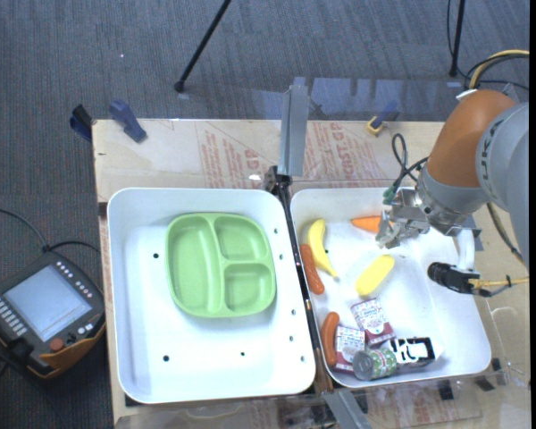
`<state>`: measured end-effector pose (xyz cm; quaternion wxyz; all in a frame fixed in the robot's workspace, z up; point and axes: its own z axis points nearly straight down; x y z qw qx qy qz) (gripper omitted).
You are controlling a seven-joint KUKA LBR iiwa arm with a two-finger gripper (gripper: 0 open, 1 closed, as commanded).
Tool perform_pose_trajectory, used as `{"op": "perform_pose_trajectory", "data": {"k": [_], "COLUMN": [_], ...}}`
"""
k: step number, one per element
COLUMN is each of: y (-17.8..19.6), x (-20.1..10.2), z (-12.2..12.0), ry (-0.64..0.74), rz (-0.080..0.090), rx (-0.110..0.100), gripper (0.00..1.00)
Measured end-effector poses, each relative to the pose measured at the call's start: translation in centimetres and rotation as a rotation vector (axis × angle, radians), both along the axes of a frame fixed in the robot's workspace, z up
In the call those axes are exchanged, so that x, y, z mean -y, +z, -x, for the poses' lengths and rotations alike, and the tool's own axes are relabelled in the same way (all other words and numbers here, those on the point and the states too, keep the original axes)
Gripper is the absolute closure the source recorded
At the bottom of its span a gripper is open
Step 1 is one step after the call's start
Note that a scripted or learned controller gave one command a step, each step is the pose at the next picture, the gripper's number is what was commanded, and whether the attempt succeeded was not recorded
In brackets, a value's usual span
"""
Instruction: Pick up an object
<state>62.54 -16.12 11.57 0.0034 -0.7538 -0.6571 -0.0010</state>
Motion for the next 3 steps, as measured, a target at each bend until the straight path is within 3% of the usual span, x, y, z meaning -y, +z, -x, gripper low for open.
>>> {"op": "perform_pose_trajectory", "data": {"k": [1, 2, 3], "y": [0.0, -2.9, -1.9], "x": [0.0, 0.8, 0.6], "z": [0.0, -0.8, -0.9], "ry": [0.000, -0.035, -0.029], "rz": [0.000, 0.004, 0.005], "rx": [0.000, 0.000, 0.001], "gripper": [0.00, 0.00, 1.00]}}
